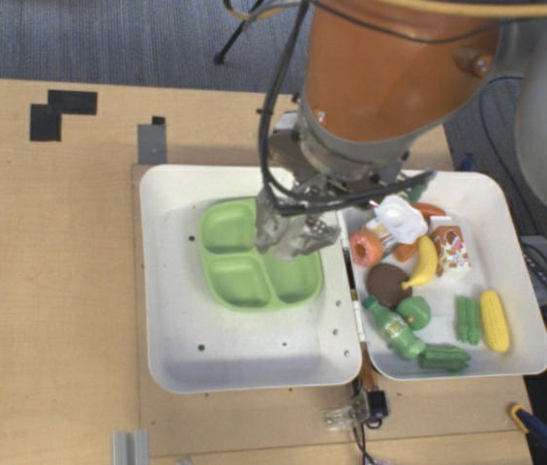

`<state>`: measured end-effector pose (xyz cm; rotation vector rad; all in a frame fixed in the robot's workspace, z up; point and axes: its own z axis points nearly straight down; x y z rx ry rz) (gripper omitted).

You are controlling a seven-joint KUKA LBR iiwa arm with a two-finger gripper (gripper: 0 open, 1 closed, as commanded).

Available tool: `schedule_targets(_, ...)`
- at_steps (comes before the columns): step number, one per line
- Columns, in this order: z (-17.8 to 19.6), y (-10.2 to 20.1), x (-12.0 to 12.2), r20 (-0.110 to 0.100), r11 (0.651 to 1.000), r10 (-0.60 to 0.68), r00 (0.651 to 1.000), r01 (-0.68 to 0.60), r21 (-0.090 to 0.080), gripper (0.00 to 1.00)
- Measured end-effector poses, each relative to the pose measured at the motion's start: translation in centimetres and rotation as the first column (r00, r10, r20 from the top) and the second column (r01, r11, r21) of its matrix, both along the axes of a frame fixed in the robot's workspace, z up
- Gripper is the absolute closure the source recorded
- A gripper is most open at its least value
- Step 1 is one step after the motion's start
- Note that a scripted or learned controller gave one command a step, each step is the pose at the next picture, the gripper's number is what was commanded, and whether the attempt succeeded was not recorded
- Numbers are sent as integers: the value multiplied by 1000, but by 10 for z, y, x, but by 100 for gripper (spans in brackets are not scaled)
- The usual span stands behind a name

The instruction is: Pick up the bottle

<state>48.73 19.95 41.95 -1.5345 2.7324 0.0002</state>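
The bottle [395, 328] is small and green and lies on its side near the front left corner of the right bin [534, 352]. My gripper [290, 233] hangs over the left bin [171, 289], above the right part of a green divided plate [239, 281]. It is well to the left of the bottle and a little behind it, across the wall between the two bins. The arm's wide orange band [389, 56] fills the upper middle of the view and hides the back of both bins.
Around the bottle in the right bin lie a brown round piece [386, 282], a green round fruit [414, 310], a banana [426, 263], a pink doughnut [365, 249], a cucumber [444, 357], corn [494, 321] and a white item [400, 220]. Cables [271, 143] hang beside the wrist.
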Motion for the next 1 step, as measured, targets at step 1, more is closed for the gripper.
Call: schedule_targets(1, -52, -7, 0, -2, 958, -286, 958, 286, 0, 100)
